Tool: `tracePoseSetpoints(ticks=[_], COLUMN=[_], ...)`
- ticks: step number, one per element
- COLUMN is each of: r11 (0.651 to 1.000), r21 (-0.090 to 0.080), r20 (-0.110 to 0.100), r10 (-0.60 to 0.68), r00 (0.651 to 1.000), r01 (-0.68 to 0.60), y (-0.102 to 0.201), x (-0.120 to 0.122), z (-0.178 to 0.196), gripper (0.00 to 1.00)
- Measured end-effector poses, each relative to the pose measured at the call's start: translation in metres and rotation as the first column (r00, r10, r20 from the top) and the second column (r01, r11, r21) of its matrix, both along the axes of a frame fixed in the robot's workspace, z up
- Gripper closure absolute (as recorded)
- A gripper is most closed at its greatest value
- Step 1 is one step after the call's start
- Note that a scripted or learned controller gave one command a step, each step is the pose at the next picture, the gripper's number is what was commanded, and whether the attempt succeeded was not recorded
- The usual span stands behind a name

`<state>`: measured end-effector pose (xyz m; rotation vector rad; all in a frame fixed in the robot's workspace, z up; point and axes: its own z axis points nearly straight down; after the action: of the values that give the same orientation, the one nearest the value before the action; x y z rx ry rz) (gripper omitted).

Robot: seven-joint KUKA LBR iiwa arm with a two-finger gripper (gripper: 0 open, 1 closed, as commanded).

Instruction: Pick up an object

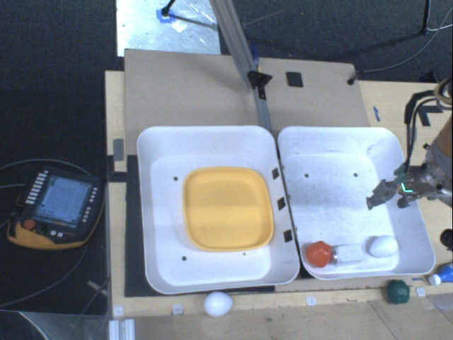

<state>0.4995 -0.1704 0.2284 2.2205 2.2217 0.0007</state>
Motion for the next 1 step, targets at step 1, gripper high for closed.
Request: tracePoseSetpoints(ticks=[1], r11=[1.0], r21=[0.0], r20=[0.0], r10=[0.0], r00=[1.0], r01=[0.0], y=[0.0], x=[0.0], z=[0.0], gripper=[0.0])
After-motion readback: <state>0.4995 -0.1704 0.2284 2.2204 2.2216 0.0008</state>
